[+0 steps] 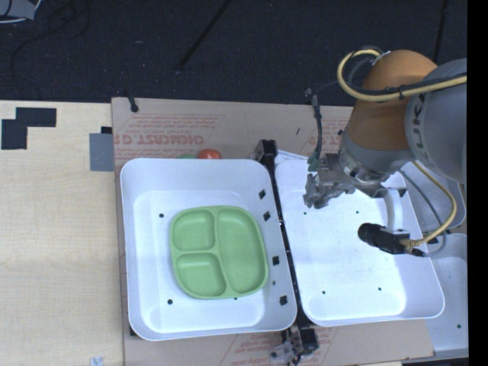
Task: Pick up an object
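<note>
A pale green plate [219,252] with three compartments lies flat in the middle of the left bin [137,204]; a red thing [209,155] sits half-hidden behind that bin's far rim; the gripper [315,197] hangs over the right bin's [343,284] far-left corner, its grip too indistinct to judge

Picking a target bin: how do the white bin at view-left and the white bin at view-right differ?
The shallow white bin at view-left holds a green three-compartment plate; the shallow white bin at view-right shows bare floor. The pincer hangs over the view-right bin's far corner, not the view-left bin. Both are white, shallow, round-cornered.
</note>
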`<action>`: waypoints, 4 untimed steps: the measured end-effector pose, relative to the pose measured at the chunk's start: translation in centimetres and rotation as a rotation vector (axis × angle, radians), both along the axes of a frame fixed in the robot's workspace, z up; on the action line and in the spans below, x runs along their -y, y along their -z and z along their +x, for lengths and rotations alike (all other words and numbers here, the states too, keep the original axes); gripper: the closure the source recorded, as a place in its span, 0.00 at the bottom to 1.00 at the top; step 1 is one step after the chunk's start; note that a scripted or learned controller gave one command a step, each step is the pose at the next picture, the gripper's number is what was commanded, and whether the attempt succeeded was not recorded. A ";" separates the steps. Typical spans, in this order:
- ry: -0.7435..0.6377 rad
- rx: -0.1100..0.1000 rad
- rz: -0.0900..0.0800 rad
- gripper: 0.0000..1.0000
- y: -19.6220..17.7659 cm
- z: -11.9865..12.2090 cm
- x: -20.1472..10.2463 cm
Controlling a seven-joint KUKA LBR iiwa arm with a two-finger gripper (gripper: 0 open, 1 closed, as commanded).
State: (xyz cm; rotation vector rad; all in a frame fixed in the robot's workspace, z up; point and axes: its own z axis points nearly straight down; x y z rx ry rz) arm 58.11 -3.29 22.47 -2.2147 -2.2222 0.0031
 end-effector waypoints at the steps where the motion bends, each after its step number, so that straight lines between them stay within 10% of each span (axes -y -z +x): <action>1: -0.001 -0.001 0.000 1.00 -0.6 -2.0 -4.5; 3: 0.000 -0.001 0.000 1.00 0.2 -3.7 -13.6; 4: 0.002 -0.001 -0.002 0.00 0.2 -3.7 -13.4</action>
